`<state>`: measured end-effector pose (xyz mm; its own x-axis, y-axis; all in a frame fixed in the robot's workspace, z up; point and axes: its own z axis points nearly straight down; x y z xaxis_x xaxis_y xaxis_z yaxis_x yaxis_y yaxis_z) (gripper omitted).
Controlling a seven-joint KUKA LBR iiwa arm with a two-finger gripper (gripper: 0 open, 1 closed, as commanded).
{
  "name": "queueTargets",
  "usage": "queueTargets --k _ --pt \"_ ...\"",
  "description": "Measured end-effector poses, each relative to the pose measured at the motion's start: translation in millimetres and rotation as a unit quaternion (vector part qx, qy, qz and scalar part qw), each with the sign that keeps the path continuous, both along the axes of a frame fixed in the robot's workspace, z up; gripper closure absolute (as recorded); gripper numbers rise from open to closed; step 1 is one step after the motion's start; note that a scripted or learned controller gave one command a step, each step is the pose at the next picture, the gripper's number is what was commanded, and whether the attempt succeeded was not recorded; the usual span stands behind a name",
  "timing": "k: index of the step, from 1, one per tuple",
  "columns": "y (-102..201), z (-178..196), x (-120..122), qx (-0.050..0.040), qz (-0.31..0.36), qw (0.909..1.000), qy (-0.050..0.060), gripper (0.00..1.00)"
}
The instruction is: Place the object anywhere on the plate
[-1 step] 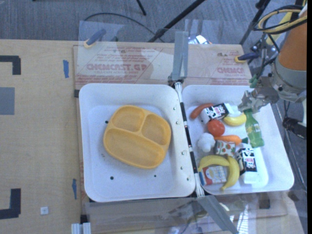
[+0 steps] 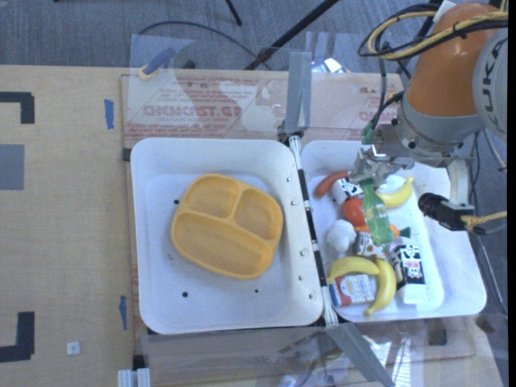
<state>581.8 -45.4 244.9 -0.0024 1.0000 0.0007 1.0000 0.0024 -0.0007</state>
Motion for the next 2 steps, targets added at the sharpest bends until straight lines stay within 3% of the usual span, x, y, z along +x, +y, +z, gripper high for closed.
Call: queueTargets --k 1,2 --pt "95 -27 57 -0.0002 0.056 0.9984 -0.001 1.00" --pt "201 -29 72 -0.0003 0.020 0.9998 -0.001 1.00"
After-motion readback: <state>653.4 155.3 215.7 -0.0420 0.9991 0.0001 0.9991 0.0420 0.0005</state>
